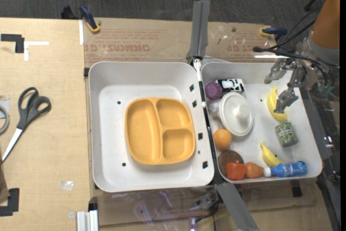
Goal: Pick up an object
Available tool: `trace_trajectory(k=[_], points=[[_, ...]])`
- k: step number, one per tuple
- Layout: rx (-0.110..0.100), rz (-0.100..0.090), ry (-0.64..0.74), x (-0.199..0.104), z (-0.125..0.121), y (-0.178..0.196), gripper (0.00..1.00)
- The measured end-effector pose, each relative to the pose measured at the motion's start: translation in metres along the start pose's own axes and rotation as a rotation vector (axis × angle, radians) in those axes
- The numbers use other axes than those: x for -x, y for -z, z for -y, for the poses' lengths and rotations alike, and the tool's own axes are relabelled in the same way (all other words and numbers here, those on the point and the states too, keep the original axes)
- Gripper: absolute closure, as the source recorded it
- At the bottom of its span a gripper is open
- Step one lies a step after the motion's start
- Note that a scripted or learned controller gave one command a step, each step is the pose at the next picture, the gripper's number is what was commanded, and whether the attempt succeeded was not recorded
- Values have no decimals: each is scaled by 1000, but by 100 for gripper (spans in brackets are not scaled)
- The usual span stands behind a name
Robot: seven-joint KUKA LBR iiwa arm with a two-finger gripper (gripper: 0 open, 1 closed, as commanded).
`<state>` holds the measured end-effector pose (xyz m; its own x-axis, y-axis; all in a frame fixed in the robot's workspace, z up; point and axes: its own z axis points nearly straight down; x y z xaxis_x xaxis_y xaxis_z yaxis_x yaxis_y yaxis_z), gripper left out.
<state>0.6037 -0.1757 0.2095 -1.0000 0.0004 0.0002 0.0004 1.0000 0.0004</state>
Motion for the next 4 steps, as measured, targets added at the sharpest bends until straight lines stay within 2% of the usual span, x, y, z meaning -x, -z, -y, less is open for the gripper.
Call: trace_trajectory(k=[1, 2, 3, 4], points=[[-1, 4, 35, 32, 46, -117, 0], [-3, 7, 39, 34, 45, -108, 100], [-2, 7, 39, 34, 44, -109, 0], [0, 2, -43, 26, 45, -119, 0]])
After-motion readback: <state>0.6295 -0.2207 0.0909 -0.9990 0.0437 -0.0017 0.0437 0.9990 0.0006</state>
